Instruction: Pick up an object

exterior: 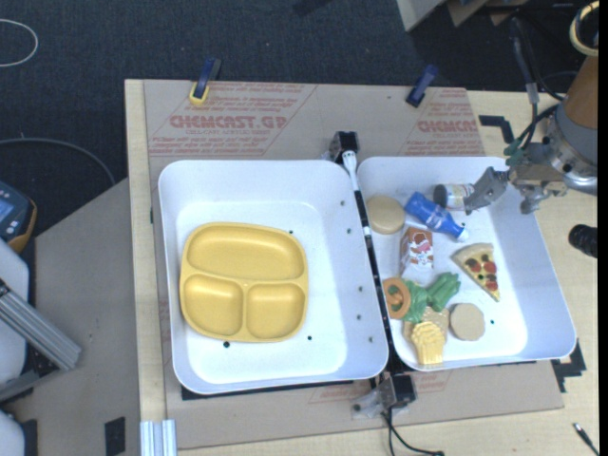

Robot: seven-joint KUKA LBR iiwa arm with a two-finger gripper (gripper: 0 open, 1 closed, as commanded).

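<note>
The right bin (541, 255) holds several toy foods. A blue bottle (434, 213) lies near its far side with a small grey-capped piece (454, 196) beside it. Around them are a tan bun (387, 215), a red and white packet (417, 250), a pizza slice (478, 269), a pretzel (397, 297), a green vegetable (434, 291), a yellow corn piece (428, 340) and a tan disc (466, 321). My gripper (509, 192) hangs over the bin's far right part, open, with nothing between its fingers. Its left finger (490, 187) is just right of the grey-capped piece.
The left bin (180, 198) holds a yellow divided plate (245, 281). A ridge with clamps (359, 226) separates the two bins. Blue clips (421, 85) pin the cardboard sheet at the bench's far edge. The arm comes in from the right.
</note>
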